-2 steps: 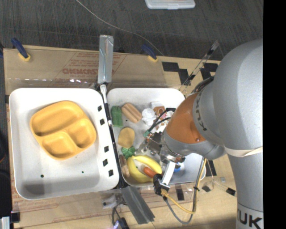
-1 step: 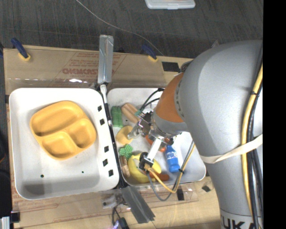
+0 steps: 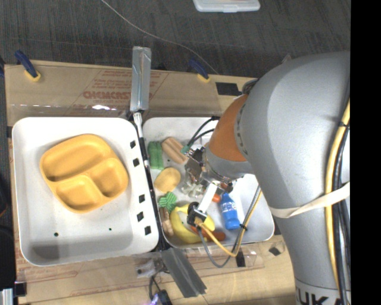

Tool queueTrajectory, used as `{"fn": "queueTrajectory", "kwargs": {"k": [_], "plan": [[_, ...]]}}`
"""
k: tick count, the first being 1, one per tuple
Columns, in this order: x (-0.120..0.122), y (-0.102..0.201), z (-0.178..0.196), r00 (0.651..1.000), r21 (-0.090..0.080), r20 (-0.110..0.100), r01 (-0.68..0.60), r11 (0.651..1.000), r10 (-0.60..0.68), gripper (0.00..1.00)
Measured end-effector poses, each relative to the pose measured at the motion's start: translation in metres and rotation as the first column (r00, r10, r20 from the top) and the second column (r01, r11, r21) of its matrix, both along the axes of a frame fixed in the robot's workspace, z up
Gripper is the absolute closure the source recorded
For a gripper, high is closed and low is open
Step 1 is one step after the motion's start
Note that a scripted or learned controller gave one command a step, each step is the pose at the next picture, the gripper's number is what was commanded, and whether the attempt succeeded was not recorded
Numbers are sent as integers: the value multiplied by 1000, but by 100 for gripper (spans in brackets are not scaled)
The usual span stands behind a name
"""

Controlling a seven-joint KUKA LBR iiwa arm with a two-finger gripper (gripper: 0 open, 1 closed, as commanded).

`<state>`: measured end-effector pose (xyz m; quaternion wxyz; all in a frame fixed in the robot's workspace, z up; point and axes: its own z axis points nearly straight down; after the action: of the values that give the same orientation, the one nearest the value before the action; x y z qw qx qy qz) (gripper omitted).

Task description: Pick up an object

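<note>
1. The tool [image 3: 191,174] hangs low in the right bin [image 3: 178,123], under the grey arm [image 3: 297,131]. The wrist hides its tip, so I cannot tell how far open it is or whether it has hold of anything.
2. Loose things to pick crowd round it:
   - A yellow fruit [image 3: 168,177], perhaps a lemon, lies just left of the tool.
   - A green block [image 3: 156,153] and a tan cylinder [image 3: 172,149] lie up-left of it, side by side.
   - A leafy green piece [image 3: 168,201] lies down-left of it.
   - A banana [image 3: 181,230] lies below it.
   - A blue bottle [image 3: 230,213] lies down-right of it.
   - An orange piece [image 3: 215,235] lies beside the banana's right end.
3. The arm covers that bin's right side.
4. Well left of the tool, the left bin [image 3: 24,196] holds a yellow divided tray [image 3: 84,171], lying flat.
5. A grey bar [image 3: 141,77] runs up from the seam between the bins, beyond the tool.
6. Both bins sit on a brown cardboard surface [image 3: 89,89] with blue clamps [image 3: 28,65] at its far edge.
7. Dark carpet [image 3: 71,30] lies beyond the surface, and a flat white thing [image 3: 226,5] lies on it at the top.
</note>
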<state>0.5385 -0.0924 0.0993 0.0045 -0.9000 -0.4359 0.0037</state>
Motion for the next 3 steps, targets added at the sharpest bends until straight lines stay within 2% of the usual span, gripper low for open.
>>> {"fn": "queueTrajectory", "kwargs": {"k": [1, 2, 3], "plan": [[63, 3, 94, 995, -3, 11, 95, 995, -95, 100], [21, 30, 188, 999, -3, 14, -30, 1000, 30, 100], [20, -37, 214, 998, -5, 8, 63, 998, -63, 100]]}}
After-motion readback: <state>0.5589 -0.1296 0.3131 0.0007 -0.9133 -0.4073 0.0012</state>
